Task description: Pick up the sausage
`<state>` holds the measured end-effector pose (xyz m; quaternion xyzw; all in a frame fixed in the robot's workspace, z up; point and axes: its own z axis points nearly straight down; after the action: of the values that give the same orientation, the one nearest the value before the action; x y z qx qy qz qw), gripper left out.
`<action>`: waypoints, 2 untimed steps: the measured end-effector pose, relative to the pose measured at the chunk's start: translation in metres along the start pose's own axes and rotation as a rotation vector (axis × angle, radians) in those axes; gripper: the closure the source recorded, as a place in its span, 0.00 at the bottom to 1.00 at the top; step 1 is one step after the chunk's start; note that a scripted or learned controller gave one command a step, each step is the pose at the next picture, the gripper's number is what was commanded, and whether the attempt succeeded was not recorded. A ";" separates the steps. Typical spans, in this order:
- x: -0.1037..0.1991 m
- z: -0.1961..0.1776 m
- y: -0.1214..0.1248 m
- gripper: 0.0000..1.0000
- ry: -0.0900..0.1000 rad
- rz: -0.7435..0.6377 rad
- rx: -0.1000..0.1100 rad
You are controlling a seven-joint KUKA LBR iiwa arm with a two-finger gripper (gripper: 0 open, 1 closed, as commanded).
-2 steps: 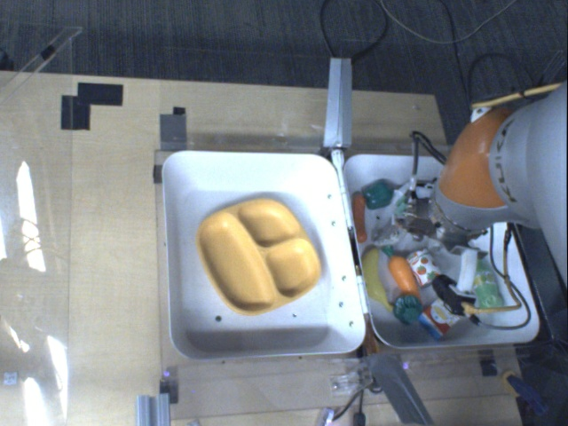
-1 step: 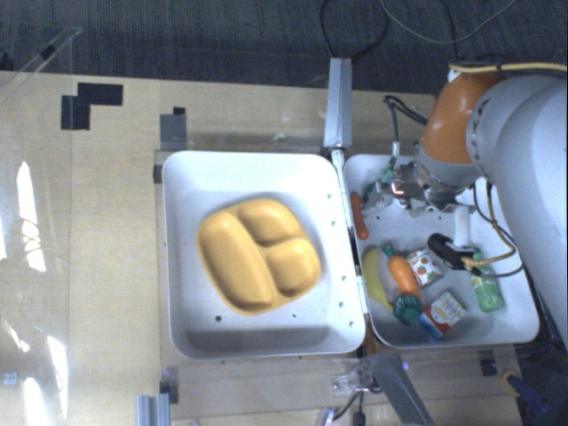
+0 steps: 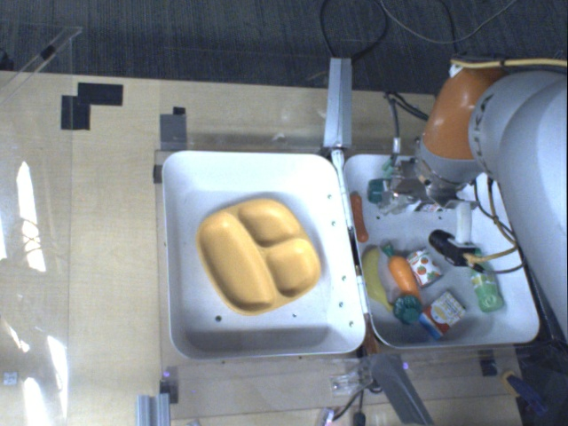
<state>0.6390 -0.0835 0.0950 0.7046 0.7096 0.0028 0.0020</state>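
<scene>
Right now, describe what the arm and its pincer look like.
The arm is a bulky, rounded grey shell with an orange band above the wrist. Thin black cables loop beside it. The pincer is a small cluster of metal and dark parts at the wrist's end.

The sausage [image 3: 358,217], thin and reddish-brown, lies lengthwise against the left wall of the right bin [image 3: 524,331].

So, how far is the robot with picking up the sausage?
Nothing looks done yet: the thin reddish-brown sausage lies along the left wall of the right white bin. In hand: the tool hangs over that bin's far end, beside it. Left: descend, grasp, lift.
</scene>
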 end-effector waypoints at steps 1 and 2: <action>0.059 -0.092 -0.024 1.00 -0.001 0.119 0.001; 0.060 -0.103 -0.022 1.00 -0.001 0.112 -0.005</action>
<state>0.6157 -0.0238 0.1979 0.7432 0.6690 0.0042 0.0037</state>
